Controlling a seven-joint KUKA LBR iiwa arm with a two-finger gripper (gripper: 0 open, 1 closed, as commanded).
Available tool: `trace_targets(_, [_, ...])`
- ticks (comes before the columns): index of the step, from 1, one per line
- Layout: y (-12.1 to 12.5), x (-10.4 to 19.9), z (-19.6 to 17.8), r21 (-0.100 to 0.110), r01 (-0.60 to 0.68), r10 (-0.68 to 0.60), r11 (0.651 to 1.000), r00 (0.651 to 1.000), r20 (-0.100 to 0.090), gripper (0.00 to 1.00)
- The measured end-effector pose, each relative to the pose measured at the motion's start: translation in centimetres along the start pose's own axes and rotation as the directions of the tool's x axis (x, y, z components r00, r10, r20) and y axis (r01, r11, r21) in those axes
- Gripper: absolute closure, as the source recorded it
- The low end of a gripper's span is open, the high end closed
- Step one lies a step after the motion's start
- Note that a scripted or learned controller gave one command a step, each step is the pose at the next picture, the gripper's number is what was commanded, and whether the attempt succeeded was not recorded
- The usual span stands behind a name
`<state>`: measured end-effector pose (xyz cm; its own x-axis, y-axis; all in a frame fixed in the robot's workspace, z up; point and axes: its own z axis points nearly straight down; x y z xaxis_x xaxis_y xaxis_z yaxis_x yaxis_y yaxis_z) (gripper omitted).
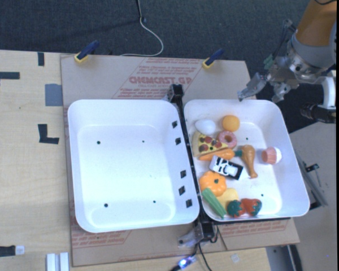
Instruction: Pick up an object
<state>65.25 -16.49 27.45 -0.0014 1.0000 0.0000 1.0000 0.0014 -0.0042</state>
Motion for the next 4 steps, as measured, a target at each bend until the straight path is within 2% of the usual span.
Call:
trace_targets(1, [-1.7, 7.3, 16.9, 0.016, 0.004, -0.004, 1.000, 1.000, -0.006, 0.00])
trace_targets(2, [-14.3, 11.7, 9.0, 0.004, 0.001, -0.001, 1.000, 1.000, -0.003, 0.00])
trace_targets(3, [-17.0, 16.7, 9.3, 0.005, 0.003, -0.003, 1.000, 1.000, -0.002, 0.00])
trace_targets(4, [-16.0, 20.9, -1.3, -0.010, 0.006, -0.006, 1.000, 1.000, -0.001, 0.00])
